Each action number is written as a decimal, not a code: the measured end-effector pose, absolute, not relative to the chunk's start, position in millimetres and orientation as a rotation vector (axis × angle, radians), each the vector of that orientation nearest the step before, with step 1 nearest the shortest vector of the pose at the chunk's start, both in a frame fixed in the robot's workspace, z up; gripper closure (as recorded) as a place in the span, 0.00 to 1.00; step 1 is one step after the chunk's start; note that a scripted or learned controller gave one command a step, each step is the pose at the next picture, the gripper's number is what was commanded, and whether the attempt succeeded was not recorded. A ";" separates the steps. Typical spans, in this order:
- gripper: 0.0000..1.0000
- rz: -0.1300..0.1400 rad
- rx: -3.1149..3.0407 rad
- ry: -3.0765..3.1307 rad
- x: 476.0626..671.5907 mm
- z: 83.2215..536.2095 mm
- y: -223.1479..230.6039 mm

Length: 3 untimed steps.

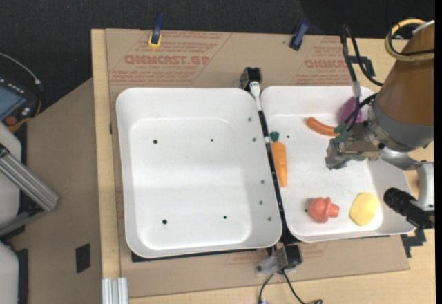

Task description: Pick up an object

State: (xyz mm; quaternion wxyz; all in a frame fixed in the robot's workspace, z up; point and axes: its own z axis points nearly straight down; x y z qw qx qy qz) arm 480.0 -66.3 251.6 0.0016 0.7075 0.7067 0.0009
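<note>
The right bin holds several small things. A carrot with a green top lies along its left wall. An orange sausage-shaped piece sits near the back. A red lumpy toy and a yellow lemon rest near the front. A purple item peeks out beside the arm at the back right. My gripper hangs over the middle of this bin, right of the carrot and just in front of the orange piece. Nothing shows between its fingers.
The left bin lies beside the right one, with a black divider strip between them. Blue clamps hold the cardboard base at the back. The arm's body covers the right bin's far right side.
</note>
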 end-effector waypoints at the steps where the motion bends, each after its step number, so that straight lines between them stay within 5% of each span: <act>1: 1.00 0.012 2.213 2.212 480.6 363.2 -89.3; 2: 1.00 -0.013 2.230 2.233 476.9 187.8 -49.8; 3: 1.00 0.011 2.211 2.221 480.4 298.6 -22.3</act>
